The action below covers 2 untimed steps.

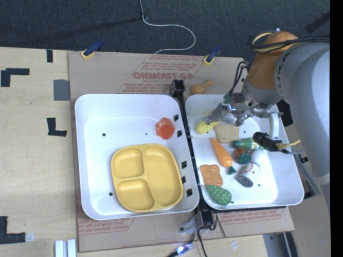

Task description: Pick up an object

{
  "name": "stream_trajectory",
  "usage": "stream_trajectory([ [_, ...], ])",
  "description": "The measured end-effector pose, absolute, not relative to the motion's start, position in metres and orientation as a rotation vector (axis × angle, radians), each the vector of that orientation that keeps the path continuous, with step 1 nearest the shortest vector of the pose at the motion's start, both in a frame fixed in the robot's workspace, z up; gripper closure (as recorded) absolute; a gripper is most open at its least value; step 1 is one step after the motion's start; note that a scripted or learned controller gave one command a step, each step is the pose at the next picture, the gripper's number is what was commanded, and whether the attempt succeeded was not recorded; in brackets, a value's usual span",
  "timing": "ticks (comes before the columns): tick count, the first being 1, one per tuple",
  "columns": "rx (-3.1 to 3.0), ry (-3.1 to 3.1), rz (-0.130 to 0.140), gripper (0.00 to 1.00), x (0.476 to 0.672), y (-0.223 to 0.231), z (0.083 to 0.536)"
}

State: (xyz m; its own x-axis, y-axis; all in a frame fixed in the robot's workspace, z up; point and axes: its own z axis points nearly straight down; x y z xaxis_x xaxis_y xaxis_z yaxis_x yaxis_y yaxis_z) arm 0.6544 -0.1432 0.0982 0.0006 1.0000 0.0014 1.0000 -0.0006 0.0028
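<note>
My gripper (226,117) hangs over the back of the right bin (284,189), open, with nothing between its fingers. Just under and beside it lie a yellow banana-like toy (205,126) and a beige bread slice (226,133). An orange carrot (221,151) lies in front of these. To its right are a green bottle (244,143) and a small red piece (242,156). Nearer the front sit an orange waffle (210,174), a green bumpy vegetable (220,195) and a grey and white piece (247,174).
The left bin (91,143) holds a yellow divided plate (146,176) and a red toy (165,127) near the dividing wall. A tan drumstick (201,86) lies on the cardboard behind the bins. The arm's grey body (305,90) covers the right side.
</note>
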Motion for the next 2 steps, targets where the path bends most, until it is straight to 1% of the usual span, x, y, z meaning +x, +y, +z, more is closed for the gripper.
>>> stream_trajectory([
  [1, 2.209, 2.215, 0.027, 0.0, 0.662, -0.14, 0.095],
  [2, 2.2, 2.212, 0.039, 1.0, 0.666, -0.139, 0.111],
])
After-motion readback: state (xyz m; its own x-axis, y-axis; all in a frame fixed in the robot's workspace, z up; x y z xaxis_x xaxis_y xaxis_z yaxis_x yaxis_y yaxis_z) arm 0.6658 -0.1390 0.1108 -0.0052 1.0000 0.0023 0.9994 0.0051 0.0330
